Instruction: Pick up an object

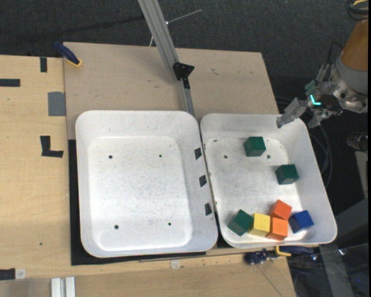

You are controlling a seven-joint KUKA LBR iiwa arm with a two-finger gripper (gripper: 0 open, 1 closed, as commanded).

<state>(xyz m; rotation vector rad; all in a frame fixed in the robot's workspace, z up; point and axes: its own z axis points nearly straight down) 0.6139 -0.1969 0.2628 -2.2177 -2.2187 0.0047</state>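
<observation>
The right bin (217,166) holds several cubes. A dark green cube (255,146) lies near its far edge and a second green one (287,174) sits toward the right wall. In the near right corner a third green cube (240,221), a yellow cube (261,223), two orange cubes (282,210) and a blue cube (301,220) are bunched together. My gripper (301,116) hangs over the bin's far right corner, above and to the right of the first green cube. It is open, with nothing between its fingers.
The left bin (81,135) stands beside the right one. A slanted metal rail (162,33) runs from the top down to the gap between the bins. A blue and yellow tool (68,54) lies at the bench's far left.
</observation>
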